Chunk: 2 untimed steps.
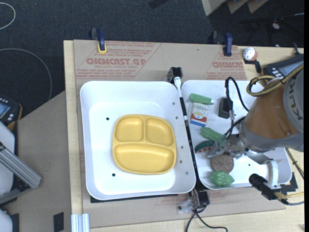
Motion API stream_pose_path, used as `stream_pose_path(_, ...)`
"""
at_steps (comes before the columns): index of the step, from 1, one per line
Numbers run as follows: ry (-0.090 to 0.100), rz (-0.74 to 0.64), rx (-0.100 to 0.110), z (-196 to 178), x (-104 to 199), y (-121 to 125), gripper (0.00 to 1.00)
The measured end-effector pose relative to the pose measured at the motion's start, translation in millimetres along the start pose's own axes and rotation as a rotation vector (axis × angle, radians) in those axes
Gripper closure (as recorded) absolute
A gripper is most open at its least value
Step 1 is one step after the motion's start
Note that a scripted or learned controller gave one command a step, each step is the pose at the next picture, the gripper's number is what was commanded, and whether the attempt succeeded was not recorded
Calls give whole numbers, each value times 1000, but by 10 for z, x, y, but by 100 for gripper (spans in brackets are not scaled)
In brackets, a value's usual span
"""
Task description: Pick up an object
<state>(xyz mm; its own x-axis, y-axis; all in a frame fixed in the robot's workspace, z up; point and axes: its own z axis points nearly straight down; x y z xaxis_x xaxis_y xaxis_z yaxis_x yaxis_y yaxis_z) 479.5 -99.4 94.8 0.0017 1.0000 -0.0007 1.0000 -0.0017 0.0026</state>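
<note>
My gripper (219,148) is low in the right bin (285,175), on the grey arm with its orange band (270,112). It hangs among a cluster of items: a light green piece (212,133) just above it, a dark green piece (203,146) to its left, and a brown round disc (222,163) right below it. A bumpy green object (222,179) lies near the bin's front wall. Farther back lie a green stick-shaped item (200,99), a small white, red and blue carton (199,114) and a black block (224,108). Nothing shows as lifted.
The left bin (96,144) holds a yellow divided plate (144,144). A black brush-like tool (179,95) lies along the wall between the bins. Cables (236,88) loop off the arm over the right bin's back. Blue clamps (100,37) grip the bench's far edge.
</note>
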Motion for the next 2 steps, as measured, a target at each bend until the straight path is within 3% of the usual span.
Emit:
stream_pose_path(1,2,-13,-15,-961,681,845,100)
stream_pose_path(2,5,-9,10,-895,1303,242,100)
